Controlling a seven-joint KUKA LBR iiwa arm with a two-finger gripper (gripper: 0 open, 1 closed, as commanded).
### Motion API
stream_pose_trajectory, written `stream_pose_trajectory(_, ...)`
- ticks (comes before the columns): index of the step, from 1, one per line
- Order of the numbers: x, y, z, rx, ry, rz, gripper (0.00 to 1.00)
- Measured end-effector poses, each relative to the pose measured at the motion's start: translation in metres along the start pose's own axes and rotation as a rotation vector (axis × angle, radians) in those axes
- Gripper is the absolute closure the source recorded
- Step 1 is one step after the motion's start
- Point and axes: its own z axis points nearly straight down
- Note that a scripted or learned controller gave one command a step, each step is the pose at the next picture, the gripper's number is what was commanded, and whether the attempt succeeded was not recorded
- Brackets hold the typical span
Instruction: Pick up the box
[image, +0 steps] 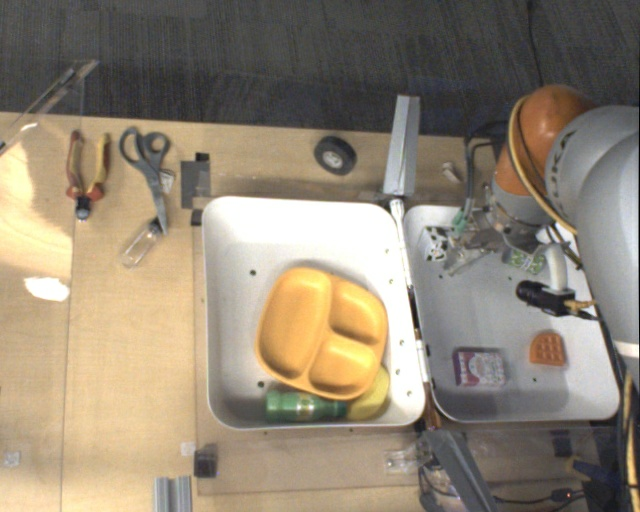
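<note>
the box (479, 367), small and dark with a pale label, lies flat on the floor of the right bin (590, 405), toward its near edge and left of centre. just to its right, apart from it, sits a small orange waffle-patterned piece (546, 349). the arm (590, 150) comes in from the right over the far part of this bin, its orange band showing above the grey wrist. the tool (468, 240) hangs above the bin's far left corner, well apart from the box; whether it is wide or narrow i cannot tell, since its parts are blurred against cables and fittings. nothing shows between them.

the left bin (230, 300) holds a yellow divided tray (322, 331) tilted across its middle, with a green bottle (300, 405) lying along the near wall and a yellow-green round thing (372, 400) tucked beside it, both partly under the tray.

on the worktop (100, 380), far left, lie red-handled pliers (85, 175), scissors (150, 170) and a roll of black tape (335, 155).
</note>
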Motion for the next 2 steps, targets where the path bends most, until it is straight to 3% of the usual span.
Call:
stream_pose_trajectory(1,0.002,-0.001,0.001,0.009,0.006,0.001,0.0)
stream_pose_trajectory(2,-0.065,-0.009,0.013,-0.006,0.023,0.129,0.0)
